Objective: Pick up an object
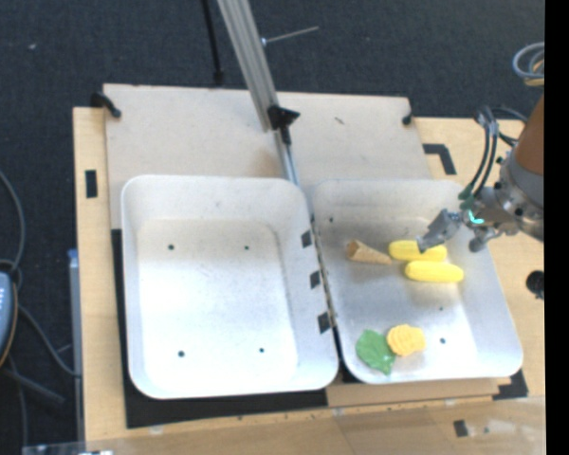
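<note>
On the pale wooden bench (199, 131) over dark carpet, you see the two-finger gripper (460, 227) low over the right white bin (484, 301), fingers spread and holding nothing. Just beside its left finger lie two smooth yellow oblong pieces (427, 262) and a tan cone (366, 252); near the front wall sit a ridged yellow lump (406, 339) and a green leafy piece (375, 351).

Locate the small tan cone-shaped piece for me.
The small tan cone-shaped piece lies in the right white bin, near its left wall, just left of the two yellow oblong pieces.
</note>
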Robot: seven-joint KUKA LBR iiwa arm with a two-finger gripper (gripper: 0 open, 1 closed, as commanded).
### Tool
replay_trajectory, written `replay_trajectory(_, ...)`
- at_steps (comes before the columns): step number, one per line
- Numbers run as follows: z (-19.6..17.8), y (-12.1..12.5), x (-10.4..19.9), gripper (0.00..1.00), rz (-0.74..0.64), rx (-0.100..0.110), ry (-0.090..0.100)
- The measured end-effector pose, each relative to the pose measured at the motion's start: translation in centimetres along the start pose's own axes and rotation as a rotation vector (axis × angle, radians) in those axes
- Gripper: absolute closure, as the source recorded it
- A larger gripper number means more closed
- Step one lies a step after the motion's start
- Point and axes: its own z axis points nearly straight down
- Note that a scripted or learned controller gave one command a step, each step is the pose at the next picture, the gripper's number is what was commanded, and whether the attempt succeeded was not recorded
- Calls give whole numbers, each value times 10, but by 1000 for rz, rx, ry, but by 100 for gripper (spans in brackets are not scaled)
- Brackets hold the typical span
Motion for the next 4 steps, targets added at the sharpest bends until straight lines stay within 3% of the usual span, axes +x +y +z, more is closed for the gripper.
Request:
replay_trajectory(1, -2, 1, 0, 0, 0, -4, -1)
replay_trajectory(4, 158, 0, -3, 0, 5, 2, -1)
